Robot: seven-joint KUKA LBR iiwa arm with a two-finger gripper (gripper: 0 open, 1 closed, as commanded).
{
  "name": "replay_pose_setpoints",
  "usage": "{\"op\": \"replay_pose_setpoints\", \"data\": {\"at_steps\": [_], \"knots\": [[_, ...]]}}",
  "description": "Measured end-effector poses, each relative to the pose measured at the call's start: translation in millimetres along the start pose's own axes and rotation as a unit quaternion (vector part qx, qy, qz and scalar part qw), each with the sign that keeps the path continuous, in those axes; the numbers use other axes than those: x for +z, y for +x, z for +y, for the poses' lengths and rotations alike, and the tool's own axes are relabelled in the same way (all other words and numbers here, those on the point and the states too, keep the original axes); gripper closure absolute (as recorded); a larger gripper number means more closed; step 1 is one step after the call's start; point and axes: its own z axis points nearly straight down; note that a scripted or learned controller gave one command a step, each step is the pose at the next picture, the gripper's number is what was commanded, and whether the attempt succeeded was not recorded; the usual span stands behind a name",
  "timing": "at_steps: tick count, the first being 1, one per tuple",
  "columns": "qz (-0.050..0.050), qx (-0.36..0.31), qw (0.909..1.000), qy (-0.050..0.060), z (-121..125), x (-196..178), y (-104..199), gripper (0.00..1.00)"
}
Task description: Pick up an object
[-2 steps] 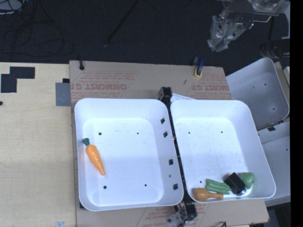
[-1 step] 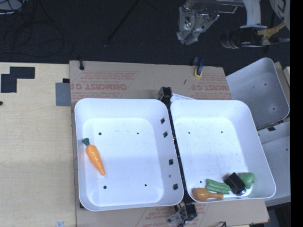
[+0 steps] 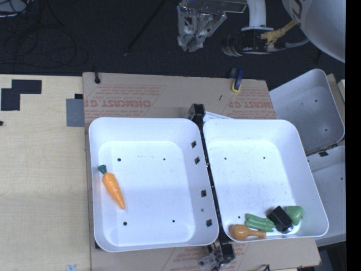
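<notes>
While you are looking down on the bench, these are the facts showing:

Writing: red print is running across the cardboard under the bins. It is lying upside down to you and is too blurred to read with any certainty.

Gripper: you are seeing the gripper hanging at the top of the view, above the dark floor and well apart from both bins. Whether its fingers are open or shut, you cannot tell.

Carrot: the carrot is lying in the left bin, near the left wall. Its long axis is running at a slant. The green stalk end is pointing up and left, the orange tip down and right.

Right bin: the right bin is holding four things crowded in its near right corner.

Black block: the black block is lying tilted, touching the green things on either side of it.

Pod: the pod is lying with its long axis nearly level, left of the block.

Green lump: the lump is sitting just right of the block, against the wall.

Gourd: the orange gourd is lying nearest you, its fat end pointing left and its thin neck pointing right, just below the pod.

Clip: a blue and yellow clip is sitting on the cardboard's far edge.
</notes>
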Motion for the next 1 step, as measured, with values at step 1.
{"op": "replay_pose_setpoints", "data": {"at_steps": [1], "knots": [[0.000, 0.000, 1.0000, 0.000, 0.3, 0.2, 63.1, 1.00]]}}
